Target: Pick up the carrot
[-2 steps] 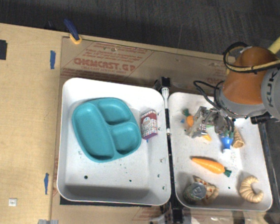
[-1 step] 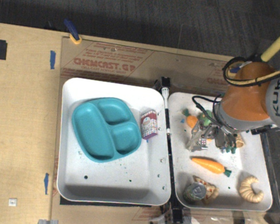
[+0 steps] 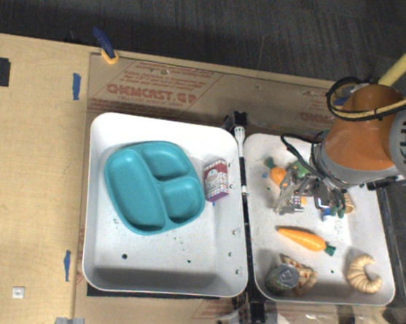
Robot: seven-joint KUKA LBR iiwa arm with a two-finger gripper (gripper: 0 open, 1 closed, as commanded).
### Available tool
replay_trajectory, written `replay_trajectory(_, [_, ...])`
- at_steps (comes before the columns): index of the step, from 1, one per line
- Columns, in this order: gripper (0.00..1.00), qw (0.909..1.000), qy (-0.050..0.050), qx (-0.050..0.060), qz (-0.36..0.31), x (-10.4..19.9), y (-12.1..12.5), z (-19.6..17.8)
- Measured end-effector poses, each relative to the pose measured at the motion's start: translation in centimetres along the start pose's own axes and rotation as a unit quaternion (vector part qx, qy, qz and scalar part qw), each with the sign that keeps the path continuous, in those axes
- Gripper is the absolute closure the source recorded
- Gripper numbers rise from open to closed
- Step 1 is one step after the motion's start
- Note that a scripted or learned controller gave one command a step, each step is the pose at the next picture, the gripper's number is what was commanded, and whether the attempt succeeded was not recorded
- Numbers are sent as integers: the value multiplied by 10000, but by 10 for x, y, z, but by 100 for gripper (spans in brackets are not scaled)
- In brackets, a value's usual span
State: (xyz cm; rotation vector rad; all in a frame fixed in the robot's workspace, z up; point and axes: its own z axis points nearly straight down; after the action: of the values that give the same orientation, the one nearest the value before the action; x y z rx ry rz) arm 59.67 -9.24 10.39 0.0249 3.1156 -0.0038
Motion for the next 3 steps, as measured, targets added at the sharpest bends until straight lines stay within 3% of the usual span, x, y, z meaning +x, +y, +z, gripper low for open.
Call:
replay_trajectory(1, [100, 9997, 40, -5, -223, 13, 1, 12])
replay_trajectory(2, [0, 9997, 50, -6, -227, 14, 2, 13])
replay_trajectory(3, [100, 9997, -15, 4, -226, 9, 2, -1])
